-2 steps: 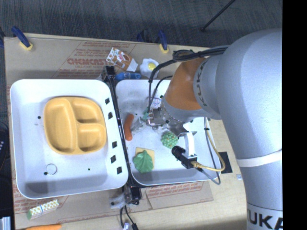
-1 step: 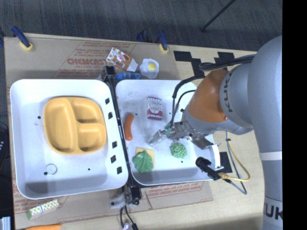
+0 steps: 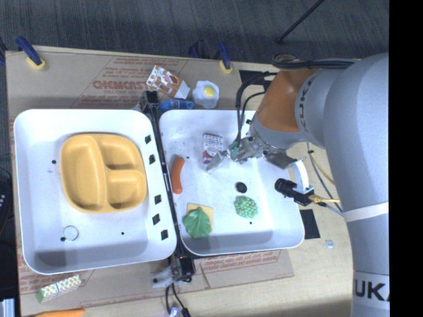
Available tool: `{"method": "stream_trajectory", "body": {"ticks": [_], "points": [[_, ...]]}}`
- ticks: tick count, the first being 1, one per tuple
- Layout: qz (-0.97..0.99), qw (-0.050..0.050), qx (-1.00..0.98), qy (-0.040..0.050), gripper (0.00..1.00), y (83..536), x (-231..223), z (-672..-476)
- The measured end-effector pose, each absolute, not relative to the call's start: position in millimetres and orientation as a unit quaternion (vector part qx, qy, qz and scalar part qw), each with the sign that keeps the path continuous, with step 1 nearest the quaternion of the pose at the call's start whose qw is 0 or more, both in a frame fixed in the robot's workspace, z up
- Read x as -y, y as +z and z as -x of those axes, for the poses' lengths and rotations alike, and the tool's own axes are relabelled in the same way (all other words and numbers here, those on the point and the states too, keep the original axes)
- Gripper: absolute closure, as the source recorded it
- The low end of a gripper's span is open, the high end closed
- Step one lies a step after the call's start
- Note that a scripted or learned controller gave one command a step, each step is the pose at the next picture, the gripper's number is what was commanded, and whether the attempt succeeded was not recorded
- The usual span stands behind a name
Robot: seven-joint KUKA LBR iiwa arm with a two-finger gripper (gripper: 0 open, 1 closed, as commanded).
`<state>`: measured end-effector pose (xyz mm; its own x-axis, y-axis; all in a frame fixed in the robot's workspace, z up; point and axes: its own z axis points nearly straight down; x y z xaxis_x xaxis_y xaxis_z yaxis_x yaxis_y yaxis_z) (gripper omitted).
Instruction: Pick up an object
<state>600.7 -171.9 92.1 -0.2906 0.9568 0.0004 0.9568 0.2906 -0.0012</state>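
The right bin (image 3: 284, 233) holds several small items. A crinkled silver and red packet (image 3: 211, 148) lies near its far middle. An orange sausage-shaped piece (image 3: 177, 175) rests along the left wall. At the near left, a green leaf on a yellow slab (image 3: 197, 221) sits by the front wall, with a green bumpy ball (image 3: 246, 207) to its right and a small black piece (image 3: 241, 187) just beyond the ball. My gripper (image 3: 234, 152) is low in this bin, right beside the packet's right edge. Whether it touches the packet is unclear.
The left bin (image 3: 33, 177) carries a yellow divided tray (image 3: 102, 172). Behind the bins lie a printed packet (image 3: 162, 79), a yellow and white item (image 3: 207, 93) and a blue piece (image 3: 176, 104). The arm's orange band (image 3: 281, 104) hangs over the right bin's far right corner.
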Motion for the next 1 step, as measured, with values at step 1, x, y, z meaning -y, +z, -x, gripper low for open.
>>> {"method": "stream_trajectory", "body": {"ticks": [1], "points": [[0.505,0.0,0.863,0.0,0.0,92.5,124.9,-641.9]]}}
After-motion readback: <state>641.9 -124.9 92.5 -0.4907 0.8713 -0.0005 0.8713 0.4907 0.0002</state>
